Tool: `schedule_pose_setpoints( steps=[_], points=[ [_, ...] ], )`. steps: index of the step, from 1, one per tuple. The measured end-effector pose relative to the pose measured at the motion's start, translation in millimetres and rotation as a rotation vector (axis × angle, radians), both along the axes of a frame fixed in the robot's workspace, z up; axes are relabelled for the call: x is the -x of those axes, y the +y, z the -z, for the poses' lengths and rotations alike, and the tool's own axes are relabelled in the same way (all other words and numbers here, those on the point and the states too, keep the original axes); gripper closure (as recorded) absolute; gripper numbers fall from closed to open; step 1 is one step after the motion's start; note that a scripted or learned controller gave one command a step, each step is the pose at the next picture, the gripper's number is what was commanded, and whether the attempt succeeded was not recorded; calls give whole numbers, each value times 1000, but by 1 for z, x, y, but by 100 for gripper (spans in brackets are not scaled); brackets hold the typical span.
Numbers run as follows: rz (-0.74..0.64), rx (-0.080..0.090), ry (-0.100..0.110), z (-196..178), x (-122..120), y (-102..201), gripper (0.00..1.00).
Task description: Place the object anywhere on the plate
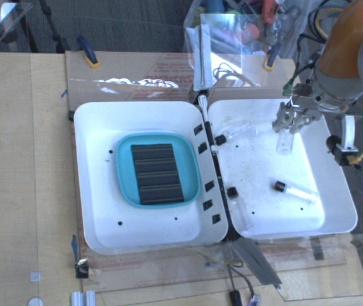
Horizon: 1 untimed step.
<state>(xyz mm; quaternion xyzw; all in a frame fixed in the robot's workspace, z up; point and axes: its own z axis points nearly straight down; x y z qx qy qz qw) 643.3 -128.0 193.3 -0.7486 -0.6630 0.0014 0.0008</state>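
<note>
A teal square plate (125,171) lies in the left white bin (98,222). On the plate rests a black ridged rectangular block (159,173). My gripper (291,116) hangs over the far part of the right bin (334,218). A small clear tube (284,143) shows just below the gripper, touching or close under it. Whether the gripper holds that tube cannot be made out. Nearer the front of the right bin lies a clear tube with a black cap (292,190).
A clear plastic piece (233,134) lies in the right bin near the divider (210,164), which carries black clips. Behind the bins stands a clear box of coloured items (245,5). Cables (242,282) trail at the front.
</note>
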Motion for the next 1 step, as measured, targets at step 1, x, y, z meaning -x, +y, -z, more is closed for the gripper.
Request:
schedule_pose_setpoints(
  steps=[1],
  points=[
    [0,0,0,0,0,0,0]
  ],
)
